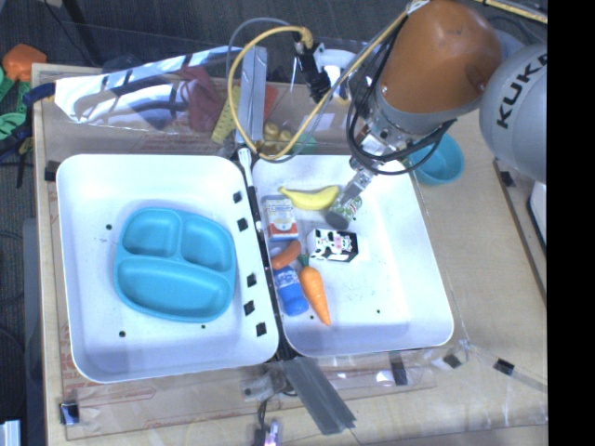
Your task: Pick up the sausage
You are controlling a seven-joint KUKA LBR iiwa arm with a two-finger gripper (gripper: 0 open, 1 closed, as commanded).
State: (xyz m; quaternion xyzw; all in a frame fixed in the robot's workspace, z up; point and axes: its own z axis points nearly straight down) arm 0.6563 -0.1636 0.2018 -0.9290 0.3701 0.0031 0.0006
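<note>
The sausage (285, 254) is a short reddish-orange piece lying at a slant near the left wall of the right bin (409, 286). It sits between a small white and red carton (280, 216) above it and a blue bottle (291, 296) below it. My gripper (338, 216) hangs over the upper middle of the right bin, at the right end of a yellow banana (309, 196) and just above a black and white cow-patterned box (335, 245). It is a short way right of the sausage and above it, and nothing shows in its grasp.
An orange carrot (316, 295) lies beside the blue bottle. The left bin (84, 323) holds a blue divided tray (175, 264). A blue bowl (441, 163) sits outside the right bin at the back right. Cables and clutter lie behind the bins.
</note>
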